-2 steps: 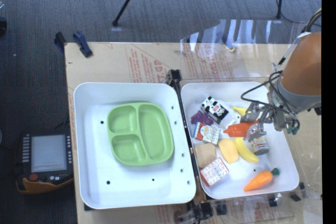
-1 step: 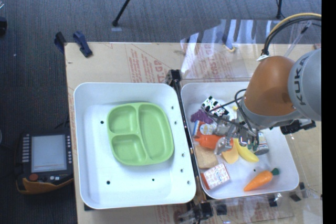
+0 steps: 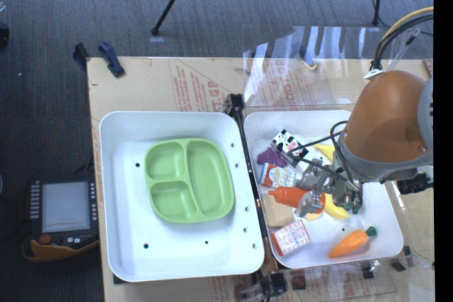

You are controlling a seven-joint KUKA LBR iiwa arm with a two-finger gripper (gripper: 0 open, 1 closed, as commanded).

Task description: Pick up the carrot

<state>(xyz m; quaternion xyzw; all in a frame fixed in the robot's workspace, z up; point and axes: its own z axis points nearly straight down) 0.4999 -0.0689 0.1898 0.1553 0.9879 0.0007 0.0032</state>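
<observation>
The arm's orange band (image 3: 388,117) hides part of the right bin (image 3: 393,223), and the end effector (image 3: 322,198) hangs over a cluttered heap there; whether it is released or clenched cannot be told. The carrot (image 3: 350,242) lies clear of it, near that bin's front right corner. Left of this bin, another bin (image 3: 120,223) holds a green tray (image 3: 189,179). Both rest on a counter (image 3: 170,81) above dark floor.

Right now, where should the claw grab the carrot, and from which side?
Grip the carrot across its thick orange middle, coming straight down from above. It lies flat and slanted in the right bin, green top up-right, tip tapering, with bare floor along both long sides.
</observation>
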